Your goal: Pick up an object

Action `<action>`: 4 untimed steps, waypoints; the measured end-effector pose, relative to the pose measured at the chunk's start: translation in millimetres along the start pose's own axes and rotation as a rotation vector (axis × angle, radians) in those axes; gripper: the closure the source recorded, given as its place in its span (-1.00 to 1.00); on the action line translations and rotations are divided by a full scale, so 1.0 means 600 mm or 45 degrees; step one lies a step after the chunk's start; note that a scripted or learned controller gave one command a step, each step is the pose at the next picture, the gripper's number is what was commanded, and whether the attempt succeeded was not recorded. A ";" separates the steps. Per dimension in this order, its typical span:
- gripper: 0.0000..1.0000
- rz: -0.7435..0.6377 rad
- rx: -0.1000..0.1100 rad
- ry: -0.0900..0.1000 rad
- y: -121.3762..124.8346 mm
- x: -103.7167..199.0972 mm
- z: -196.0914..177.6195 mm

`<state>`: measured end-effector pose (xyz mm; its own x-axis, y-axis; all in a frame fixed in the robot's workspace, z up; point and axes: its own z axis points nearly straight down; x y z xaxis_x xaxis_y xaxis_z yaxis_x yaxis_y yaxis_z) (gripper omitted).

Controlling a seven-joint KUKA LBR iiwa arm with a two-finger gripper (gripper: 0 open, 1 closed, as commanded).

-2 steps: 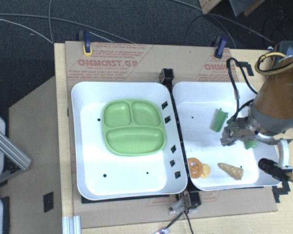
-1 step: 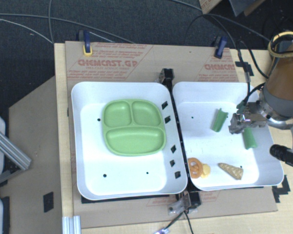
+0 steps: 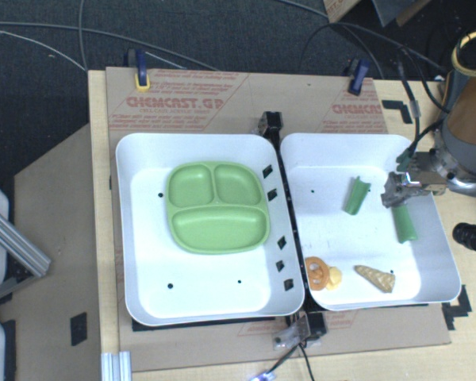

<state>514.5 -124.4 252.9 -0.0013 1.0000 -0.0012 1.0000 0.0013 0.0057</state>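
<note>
- Nearest candidate: green stick (image 3: 404, 223), lying by the right bin's (image 3: 428, 292) right wall, just below the gripper (image 3: 402, 187).
- Gripper hangs over the right wall, upper half; nothing visibly held; how far it is open, cannot tell.
- Risk, as I judge it: the stick lies close along the wall, so a finger may strike the wall or nudge the stick aside and close on nothing.
- Right bin also holds a second green piece (image 3: 355, 196) near centre, a pretzel (image 3: 321, 274) at the front-left corner, and a tan wedge (image 3: 377, 278) along the front edge.
- Left bin (image 3: 143, 292) holds a green divided plate (image 3: 217, 206), centred toward the back.
</note>
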 end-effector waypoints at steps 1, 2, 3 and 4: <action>1.00 -0.007 0.004 0.004 0.031 0.089 -0.004; 1.00 -0.005 0.005 0.003 0.084 0.155 0.013; 1.00 -0.005 0.006 0.003 0.121 0.226 0.036; 1.00 -0.007 0.005 0.005 0.149 0.320 0.037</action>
